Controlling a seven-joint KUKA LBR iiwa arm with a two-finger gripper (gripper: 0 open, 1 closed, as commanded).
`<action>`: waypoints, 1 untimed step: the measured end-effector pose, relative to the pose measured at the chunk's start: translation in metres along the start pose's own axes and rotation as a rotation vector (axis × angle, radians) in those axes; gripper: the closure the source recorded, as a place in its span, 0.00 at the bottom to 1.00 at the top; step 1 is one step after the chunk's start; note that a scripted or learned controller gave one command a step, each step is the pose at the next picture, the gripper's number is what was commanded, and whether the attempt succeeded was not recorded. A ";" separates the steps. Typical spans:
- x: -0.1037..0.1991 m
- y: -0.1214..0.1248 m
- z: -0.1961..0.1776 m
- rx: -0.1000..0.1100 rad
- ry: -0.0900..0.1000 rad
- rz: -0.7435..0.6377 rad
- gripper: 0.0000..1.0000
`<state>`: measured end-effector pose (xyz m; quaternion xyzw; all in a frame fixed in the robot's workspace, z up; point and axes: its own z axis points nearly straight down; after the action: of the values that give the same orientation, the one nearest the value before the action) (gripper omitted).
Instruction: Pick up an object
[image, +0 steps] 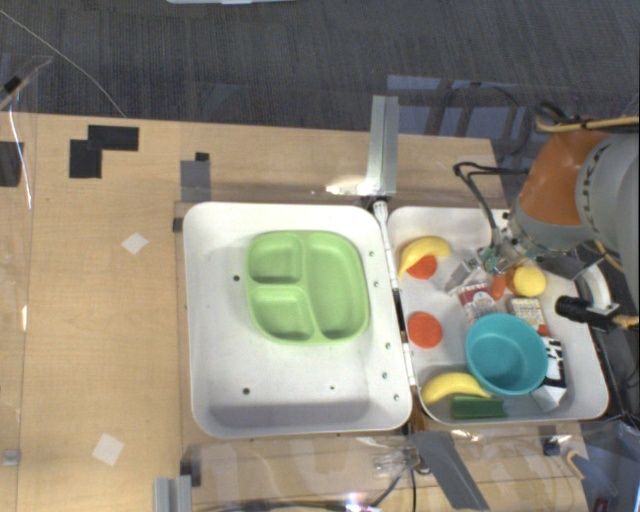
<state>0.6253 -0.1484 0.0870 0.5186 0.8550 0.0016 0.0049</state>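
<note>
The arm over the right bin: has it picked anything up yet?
Not visibly. The arm has reached over the right bin, its gripper low among the clutter beside the yellow ball. Nothing is visibly lifted; the blue bowl and bananas lie untouched. The pick is left.

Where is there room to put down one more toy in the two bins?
The left bin has bare floor all around the green plate, widest below it. The right bin is crowded: bananas, red discs, blue bowl. Only a small gap sits between the two red discs.
</note>
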 end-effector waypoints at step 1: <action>0.044 -0.032 -0.002 -0.001 -0.001 0.008 0.00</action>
<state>0.5765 -0.1241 0.0885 0.5221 0.8529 0.0020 0.0055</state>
